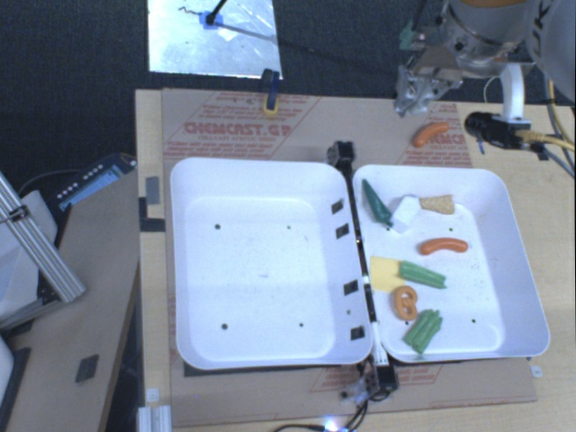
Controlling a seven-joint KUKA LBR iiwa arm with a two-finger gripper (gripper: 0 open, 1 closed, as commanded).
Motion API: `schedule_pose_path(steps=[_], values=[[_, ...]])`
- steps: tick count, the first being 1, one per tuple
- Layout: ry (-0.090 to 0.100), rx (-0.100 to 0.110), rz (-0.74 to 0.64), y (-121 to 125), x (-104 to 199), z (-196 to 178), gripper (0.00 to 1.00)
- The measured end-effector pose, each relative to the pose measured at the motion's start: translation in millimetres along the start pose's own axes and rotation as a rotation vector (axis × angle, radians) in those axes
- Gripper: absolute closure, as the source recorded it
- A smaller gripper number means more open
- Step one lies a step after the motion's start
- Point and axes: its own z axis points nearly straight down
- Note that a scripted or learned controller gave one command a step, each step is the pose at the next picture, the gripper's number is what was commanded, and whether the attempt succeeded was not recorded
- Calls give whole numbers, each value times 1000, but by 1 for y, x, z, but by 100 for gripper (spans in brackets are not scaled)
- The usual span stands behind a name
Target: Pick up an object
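jaws: raised over worktop, grip state unclear, nothing visibly held | target: sausage [431, 134] just beside, below-right of jaws, outside right bin [520, 241] | advice: centre over sausage, straddle its short width.

Grey arm [504, 7] enters from upper right, orange band above wrist at top edge. Wrist angled down and leftward. Gripper [412, 104] hangs low at arm's end, pointing down, raised above bench level, behind right bin's far edge.
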Motion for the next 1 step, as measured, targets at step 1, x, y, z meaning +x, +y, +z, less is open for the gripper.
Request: schedule_pose_path(steps=[1], values=[[2,-6,-4,1,70,-69,100]])
